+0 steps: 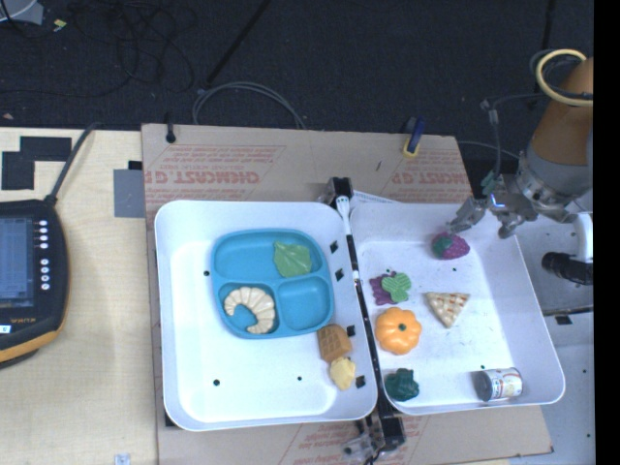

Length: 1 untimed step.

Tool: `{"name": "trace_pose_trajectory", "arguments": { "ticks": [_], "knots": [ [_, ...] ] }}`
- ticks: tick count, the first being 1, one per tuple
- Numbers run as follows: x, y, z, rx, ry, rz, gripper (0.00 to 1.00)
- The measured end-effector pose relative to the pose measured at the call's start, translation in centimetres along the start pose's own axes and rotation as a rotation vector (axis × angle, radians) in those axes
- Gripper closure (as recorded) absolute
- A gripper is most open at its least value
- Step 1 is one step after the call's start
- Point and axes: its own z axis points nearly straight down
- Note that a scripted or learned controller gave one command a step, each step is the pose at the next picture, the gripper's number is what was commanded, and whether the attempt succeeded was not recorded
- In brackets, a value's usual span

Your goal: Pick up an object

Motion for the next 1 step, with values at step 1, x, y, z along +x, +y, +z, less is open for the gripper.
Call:
{"name": "trace_pose_trajectory", "arguments": {
  "ticks": [1],
  "knots": [
    [3.21,-0.32,9.28,0.014,0.008,-0.005,0.00]
  ]
}}
